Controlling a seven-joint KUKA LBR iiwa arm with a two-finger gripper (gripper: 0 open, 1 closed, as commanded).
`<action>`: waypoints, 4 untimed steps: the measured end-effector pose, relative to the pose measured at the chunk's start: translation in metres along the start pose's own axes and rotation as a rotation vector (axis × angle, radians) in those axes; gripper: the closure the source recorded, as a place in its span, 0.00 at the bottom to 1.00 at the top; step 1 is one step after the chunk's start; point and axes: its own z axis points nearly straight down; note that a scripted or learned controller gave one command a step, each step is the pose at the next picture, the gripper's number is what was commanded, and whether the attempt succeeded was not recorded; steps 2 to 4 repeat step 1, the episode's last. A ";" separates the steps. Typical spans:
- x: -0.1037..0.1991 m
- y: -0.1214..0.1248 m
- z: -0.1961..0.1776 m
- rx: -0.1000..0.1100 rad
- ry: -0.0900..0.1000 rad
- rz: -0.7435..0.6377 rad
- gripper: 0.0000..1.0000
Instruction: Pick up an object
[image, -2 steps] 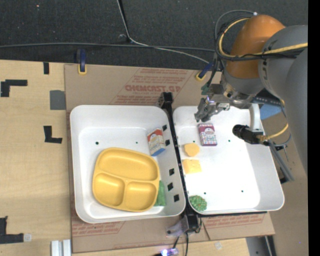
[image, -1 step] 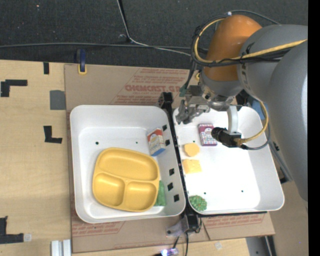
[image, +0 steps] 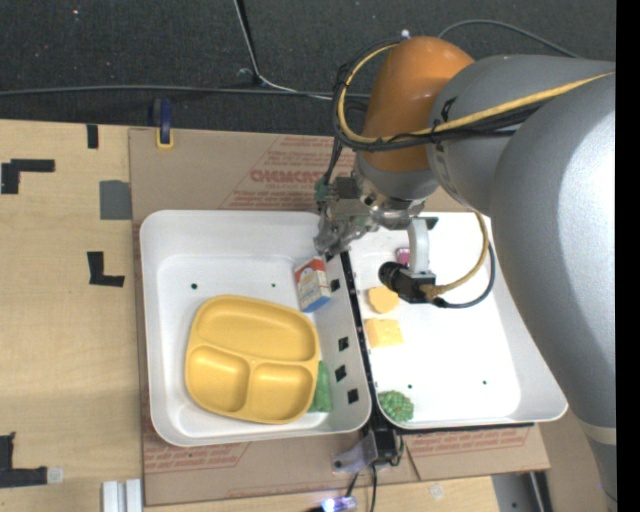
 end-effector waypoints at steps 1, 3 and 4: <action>0.047 -0.012 -0.003 0.000 0.000 0.000 1.00; 0.047 -0.012 -0.003 0.000 0.000 0.000 1.00; 0.047 -0.012 -0.003 0.000 0.000 0.000 1.00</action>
